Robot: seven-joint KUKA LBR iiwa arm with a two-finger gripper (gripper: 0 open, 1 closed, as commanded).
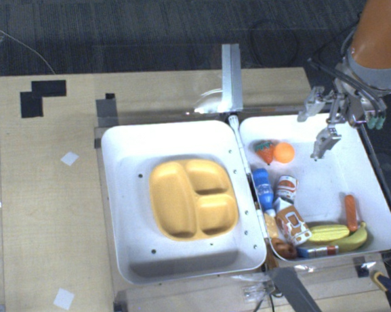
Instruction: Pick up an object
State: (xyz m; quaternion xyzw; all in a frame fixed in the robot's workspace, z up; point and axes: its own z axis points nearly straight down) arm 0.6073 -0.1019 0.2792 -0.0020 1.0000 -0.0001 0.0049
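Seen from above at a slant: a pale wooden surface [44,219] carrying two shallow white bins side by side. In the left bin [120,192], a yellow sectioned tray [192,198] lying flat near the middle, with one long compartment on its left and two smaller ones on its right. In the right bin [372,191], a cluster of small things along the left wall and the near edge: an orange ball [284,152] touching a red strawberry-like toy [266,151] near the far left corner, below them a blue bottle [262,190] lying along the dividing wall, just beside it a small red-and-white can [287,187], then an orange-and-white packet [294,225], a yellow banana [338,236] stretched along the near edge, and a reddish sausage [351,211] standing apart near the right wall, just above the banana's tip. Reaching in from the right, a grey arm [376,41] with an orange band, its jaws [320,122] hanging over the far part of the right bin, spread apart with nothing between them, to the right of the ball and apart from it. Between the bins at the far edge, an upright metal post [231,74]. On the far left of the surface, black tape marks [40,96].
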